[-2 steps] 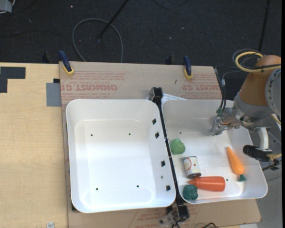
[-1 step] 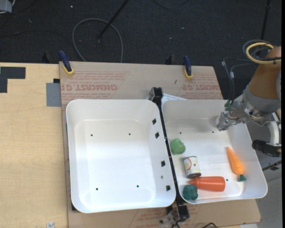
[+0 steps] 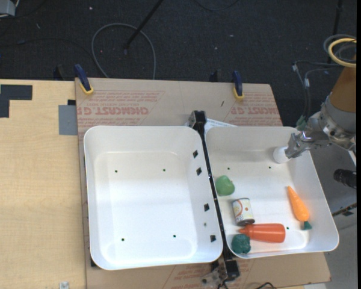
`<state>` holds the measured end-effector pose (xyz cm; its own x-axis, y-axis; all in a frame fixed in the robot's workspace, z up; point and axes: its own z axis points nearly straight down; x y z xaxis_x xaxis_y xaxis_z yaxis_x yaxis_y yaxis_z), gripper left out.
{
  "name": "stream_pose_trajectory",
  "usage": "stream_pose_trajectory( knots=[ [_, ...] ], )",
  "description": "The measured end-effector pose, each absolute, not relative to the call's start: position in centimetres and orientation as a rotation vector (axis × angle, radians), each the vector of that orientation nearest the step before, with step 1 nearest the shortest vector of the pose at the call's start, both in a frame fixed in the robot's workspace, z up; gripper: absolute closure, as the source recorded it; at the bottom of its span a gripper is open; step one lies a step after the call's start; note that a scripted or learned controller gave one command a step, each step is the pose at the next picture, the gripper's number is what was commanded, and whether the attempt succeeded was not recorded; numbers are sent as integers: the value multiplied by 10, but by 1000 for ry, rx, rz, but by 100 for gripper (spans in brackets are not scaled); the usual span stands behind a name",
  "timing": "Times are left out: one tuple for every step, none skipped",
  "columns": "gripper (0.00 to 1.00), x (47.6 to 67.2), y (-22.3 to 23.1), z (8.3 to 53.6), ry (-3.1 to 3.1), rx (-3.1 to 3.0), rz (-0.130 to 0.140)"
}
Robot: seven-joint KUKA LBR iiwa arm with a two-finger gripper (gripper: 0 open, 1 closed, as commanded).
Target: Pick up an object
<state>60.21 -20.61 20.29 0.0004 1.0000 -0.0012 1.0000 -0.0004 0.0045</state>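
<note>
Left bin [image 3: 102, 161] lies open; toys crowd right bin's [image 3: 271, 143] front.

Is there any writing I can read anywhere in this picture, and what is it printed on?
"CHEMCAST", printed in red, upside down and mirrored, on the brown board under the bins.
More red print along that board's near edge: too cut off to read.
Label on the small can: too blurred to read.

bins 2 [image 3: 145, 136] | clamps 2 [image 3: 83, 80] | carrot 1 [image 3: 298, 205] | can 1 [image 3: 242, 211]

Grey arm [image 3: 340, 110] seen at the right edge, orange band set above the wrist, forearm angled down and leftward, metal hand [image 3: 293, 146] held low at its end, tipped toward the left
</note>
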Motion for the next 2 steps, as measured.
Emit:
stream_pose_trajectory(
  knots=[
    [100,597,-214,260,2219,2219,3],
    [100,598,-214,299,2219,2219,3]
  ],
)
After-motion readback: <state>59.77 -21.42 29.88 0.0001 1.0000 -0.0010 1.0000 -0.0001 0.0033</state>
